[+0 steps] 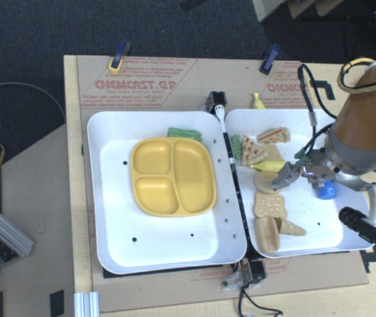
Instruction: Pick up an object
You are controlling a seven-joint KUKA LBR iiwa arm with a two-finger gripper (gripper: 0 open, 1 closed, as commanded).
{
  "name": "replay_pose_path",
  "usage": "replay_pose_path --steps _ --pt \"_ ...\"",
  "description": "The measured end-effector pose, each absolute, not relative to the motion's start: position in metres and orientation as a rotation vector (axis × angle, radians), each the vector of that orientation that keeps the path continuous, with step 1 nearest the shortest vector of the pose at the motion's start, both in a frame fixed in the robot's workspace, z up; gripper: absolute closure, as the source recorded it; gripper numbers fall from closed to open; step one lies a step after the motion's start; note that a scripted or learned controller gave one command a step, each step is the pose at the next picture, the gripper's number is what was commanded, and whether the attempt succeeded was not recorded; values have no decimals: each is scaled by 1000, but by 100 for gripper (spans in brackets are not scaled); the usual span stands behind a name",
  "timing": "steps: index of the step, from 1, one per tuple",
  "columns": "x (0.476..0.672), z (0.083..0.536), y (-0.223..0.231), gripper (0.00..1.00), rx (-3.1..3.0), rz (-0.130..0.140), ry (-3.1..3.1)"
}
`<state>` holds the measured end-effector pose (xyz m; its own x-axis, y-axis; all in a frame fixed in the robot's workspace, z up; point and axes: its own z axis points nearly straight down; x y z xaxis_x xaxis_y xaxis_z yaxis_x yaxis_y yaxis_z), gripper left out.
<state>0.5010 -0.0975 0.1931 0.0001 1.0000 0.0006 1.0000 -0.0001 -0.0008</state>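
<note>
My gripper [284, 176] hangs low over the middle of the right bin [320, 240], pointing left. Its tip is just above a round tan piece [264, 183] and right beside a yellow banana-like piece [267, 166]. Whether it touches either is unclear. Behind them lie two toast-like sandwich pieces [274, 136] [253, 152] and a green piece [236, 148]. In front lie a pale cracker [270, 205], a tan bread roll [267, 234] and a small wedge [293, 228]. A blue object [326, 191] sits under the wrist.
The left bin [109, 230] holds a yellow divided plate [173, 177] with a green item [185, 134] behind it. A small yellow piece [258, 101] lies on the bench behind the right bin. Cables and the arm's body crowd the right bin's right side.
</note>
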Motion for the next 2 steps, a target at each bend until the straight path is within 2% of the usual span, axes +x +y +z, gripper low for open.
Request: replay_pose_path --steps 1,2 --pt "502 204 -97 100 -2223 -2 -2223" --pt "478 183 -43 100 -2211 3 -2221"
